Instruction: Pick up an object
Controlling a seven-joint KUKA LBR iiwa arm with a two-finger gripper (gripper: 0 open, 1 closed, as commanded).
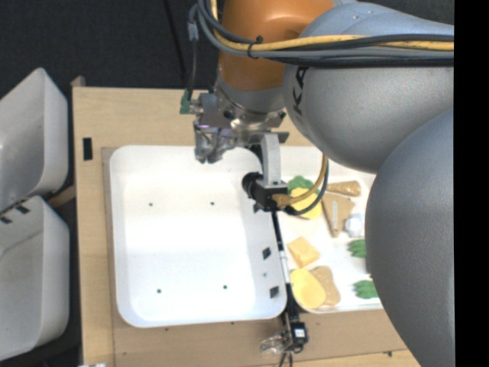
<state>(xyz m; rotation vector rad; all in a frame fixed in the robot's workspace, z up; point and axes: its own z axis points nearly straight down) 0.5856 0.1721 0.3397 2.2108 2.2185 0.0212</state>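
The pickable things lay in a loose cluster to the view's right of the claw point(208, 151) and nearer the camera, well apart from it. A yellow block point(303, 251), squarish and matte, sat closest to the wall between the bins. Just below it a smooth yellow disc point(306, 287) touched or overlapped a tan slice point(330, 285) with rounded edges. Farther from the camera stood a pale tan wedge point(335, 205), long and tapering, and beside it a small white bit point(353, 224), too small to make out. Green pieces point(357, 247) with ragged, leafy outlines lay at the far side of the cluster, partly hidden by the arm point(382, 90). All of these rested in the right bin point(336, 251), a shallow tray of glossy white plastic. The claw, a grey metal assembly, hung over the far rim of the left bin point(114, 228), near the corner that meets the dividing wall. Whether it was wide or narrow could not be told from this angle, and nothing could be seen held in it. The left bin was the same smooth white plastic, with rounded corners and a few small dark dots on its floor. Both bins sat on a bench point(92, 243) of flat, light-brown wood. The broad grey arm, with its orange band above the wrist, crossed over the right bin.
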